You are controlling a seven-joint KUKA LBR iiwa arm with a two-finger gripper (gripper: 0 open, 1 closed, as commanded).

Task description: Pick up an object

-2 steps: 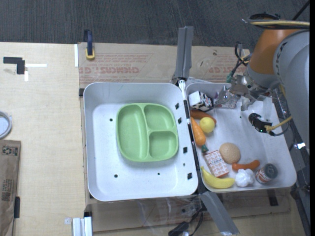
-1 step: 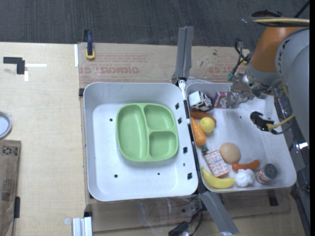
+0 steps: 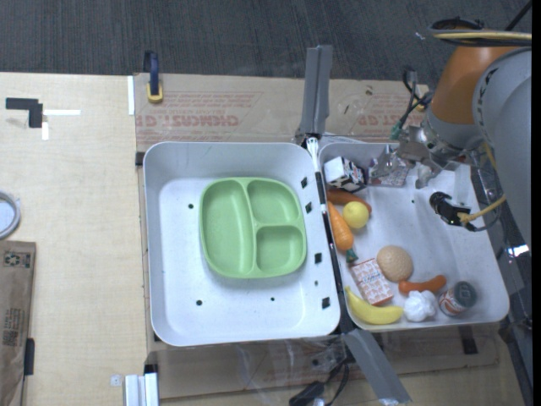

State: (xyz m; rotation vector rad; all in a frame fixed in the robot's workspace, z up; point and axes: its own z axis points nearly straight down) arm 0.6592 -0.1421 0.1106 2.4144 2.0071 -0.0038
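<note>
From my seat I see the arm [image 3: 486,100] reaching in from the right over the far end of the right bin [image 3: 482,252]; its pincer [image 3: 397,166] sits low near that bin's far wall, beside a small black-and-white item [image 3: 341,171] in the far left corner; whether the pincer is apart or together I cannot tell, and I see nothing clamped in it. The candidates for picking lie in the right bin: a lemon [image 3: 356,215] touching a carrot [image 3: 341,227] along the left wall; a tan egg-shaped object [image 3: 395,263] near the middle; a red-and-white packet [image 3: 370,280] just beside it; a banana [image 3: 372,309] at the near edge; a white lump [image 3: 418,306] and a small can [image 3: 461,298] near the near right corner. The left bin [image 3: 169,252] holds a green divided plate [image 3: 253,226]; both bins rest on the desk [image 3: 68,184].
</note>
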